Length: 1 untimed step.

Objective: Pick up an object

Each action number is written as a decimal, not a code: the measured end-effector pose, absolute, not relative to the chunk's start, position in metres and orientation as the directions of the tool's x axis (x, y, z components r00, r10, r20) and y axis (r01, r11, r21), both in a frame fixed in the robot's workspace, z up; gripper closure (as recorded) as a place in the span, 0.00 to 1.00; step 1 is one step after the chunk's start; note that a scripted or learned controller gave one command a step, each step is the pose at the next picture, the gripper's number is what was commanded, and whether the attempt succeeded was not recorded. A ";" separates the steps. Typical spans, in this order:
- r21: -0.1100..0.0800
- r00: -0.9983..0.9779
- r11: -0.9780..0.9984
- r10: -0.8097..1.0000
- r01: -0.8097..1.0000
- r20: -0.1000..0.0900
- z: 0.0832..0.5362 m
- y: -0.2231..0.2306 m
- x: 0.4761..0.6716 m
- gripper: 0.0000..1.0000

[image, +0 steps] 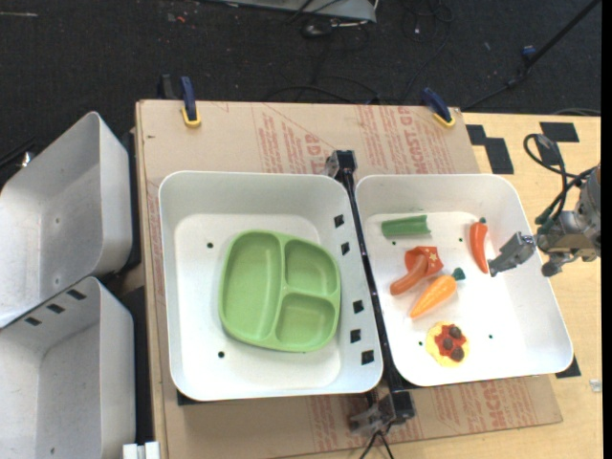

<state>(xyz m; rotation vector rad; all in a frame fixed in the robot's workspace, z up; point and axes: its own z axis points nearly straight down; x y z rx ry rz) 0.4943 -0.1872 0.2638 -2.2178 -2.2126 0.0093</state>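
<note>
While the tool [505,253] hangs at the right bin's [535,347] right edge — grip state indeterminate — the slim red plastic pepper [478,244] beside it could skid aside.

Bench [287,127]: brown cardboard-covered board with red printed lettering, over dark floor.
Clamps [190,113]: two with yellow tips on the far edge, one toward each corner.
Left bin [182,285]: shallow, white, resting on the board.
Right bin [535,314]: shallow, white, just beside the left bin, their inner walls touching along a black-clipped seam.
</note>
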 end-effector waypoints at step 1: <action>-0.001 -0.001 0.001 1.000 1.000 0.000 0.269 -0.187 0.496 0.00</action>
